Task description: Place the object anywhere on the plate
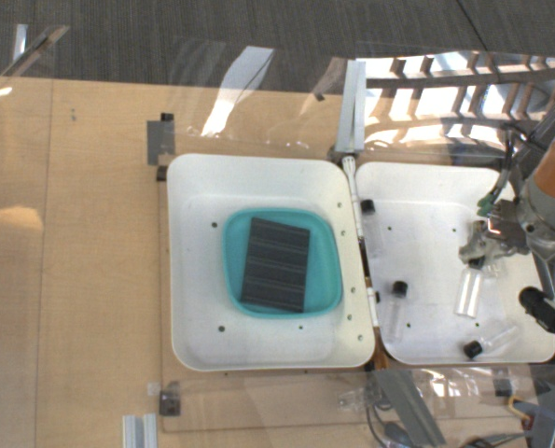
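Note:
A teal square plate (328, 278) sits in the middle of the left white bin (193, 334). A dark grey ridged rectangular block (276, 264) lies flat on the plate, slightly tilted, wholly inside its rim. My gripper (480, 248) hangs over the right part of the right bin (426, 213), far from the plate and the block. Nothing shows between its fingers.
Small black pieces lie in the right bin at the upper left (366, 206), the lower left (398, 288) and near the front edge (472, 348). A clear tube-like piece (468, 293) lies below the gripper. A metal frame (464, 82) stands behind the right bin.

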Robot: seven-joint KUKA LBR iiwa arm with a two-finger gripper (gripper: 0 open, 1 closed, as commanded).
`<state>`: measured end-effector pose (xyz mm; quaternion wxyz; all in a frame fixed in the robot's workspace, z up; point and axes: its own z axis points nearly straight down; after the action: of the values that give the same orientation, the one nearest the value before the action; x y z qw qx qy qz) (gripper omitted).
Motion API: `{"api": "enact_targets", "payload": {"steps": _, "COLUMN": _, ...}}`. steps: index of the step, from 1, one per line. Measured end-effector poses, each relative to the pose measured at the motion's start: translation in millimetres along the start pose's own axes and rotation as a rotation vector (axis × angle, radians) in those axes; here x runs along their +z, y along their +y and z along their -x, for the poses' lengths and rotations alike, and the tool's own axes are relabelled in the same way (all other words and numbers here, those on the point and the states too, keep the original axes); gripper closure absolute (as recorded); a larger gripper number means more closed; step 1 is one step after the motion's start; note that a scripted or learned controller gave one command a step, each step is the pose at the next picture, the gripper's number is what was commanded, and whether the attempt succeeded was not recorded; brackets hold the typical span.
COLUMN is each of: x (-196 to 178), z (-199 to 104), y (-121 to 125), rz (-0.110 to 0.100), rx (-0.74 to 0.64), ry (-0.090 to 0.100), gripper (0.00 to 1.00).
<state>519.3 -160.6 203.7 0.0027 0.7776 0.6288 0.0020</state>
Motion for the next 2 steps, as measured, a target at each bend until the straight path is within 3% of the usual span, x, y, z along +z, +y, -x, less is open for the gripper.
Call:
{"api": "enact_targets", "payload": {"steps": 1, "x": 85, "z": -40, "y": -40, "rz": -0.002, "rx": -0.103, "ry": 0.001, "gripper": 1.00}}
{"api": "enact_targets", "payload": {"steps": 2, "x": -14, "z": -131, "y": -31, "rz": 0.001, "rx": -0.179, "ry": 0.003, "gripper": 1.00}}
